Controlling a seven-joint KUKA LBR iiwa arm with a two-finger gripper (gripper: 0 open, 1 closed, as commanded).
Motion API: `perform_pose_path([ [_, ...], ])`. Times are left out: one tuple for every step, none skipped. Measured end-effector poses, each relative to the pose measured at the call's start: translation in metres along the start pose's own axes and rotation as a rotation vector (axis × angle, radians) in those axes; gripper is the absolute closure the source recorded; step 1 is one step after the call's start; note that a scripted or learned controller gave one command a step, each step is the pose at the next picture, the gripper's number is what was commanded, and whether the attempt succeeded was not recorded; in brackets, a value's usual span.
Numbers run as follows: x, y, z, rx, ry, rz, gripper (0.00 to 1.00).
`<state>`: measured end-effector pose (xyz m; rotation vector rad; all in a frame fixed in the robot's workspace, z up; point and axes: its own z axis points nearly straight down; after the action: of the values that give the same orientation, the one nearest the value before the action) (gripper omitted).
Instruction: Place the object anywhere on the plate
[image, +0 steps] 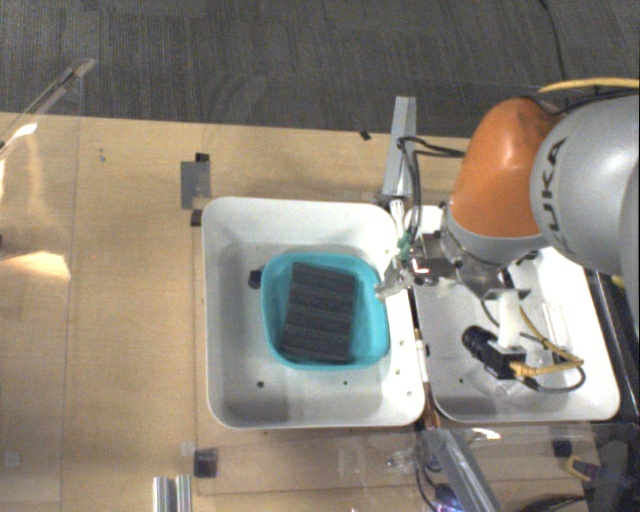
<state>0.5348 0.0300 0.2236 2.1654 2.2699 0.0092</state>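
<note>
One dark object (320, 312) on plate (375, 330), left of claw (400, 272)

I see a pale wooden bench (100, 330) with two shallow white bins side by side. The left bin (235, 390) sits near the middle of my view and the right bin (590, 390) touches it along one edge. A small dark bracket (196, 180) stands on the bench just beyond the left bin's far corner. A grey metal post (402, 125) rises behind the seam between the bins. Beyond the bench lies dark grey carpet (250, 50).
</note>
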Motion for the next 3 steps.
perform_pose_path([
  [-0.047, 0.021, 0.019, 0.001, -0.001, 0.016, 0.0],
  [0.002, 0.018, 0.039, 0.003, 0.0, 0.03, 0.0],
  [-0.035, 0.026, 0.021, 0.001, -0.001, 0.047, 0.0],
])
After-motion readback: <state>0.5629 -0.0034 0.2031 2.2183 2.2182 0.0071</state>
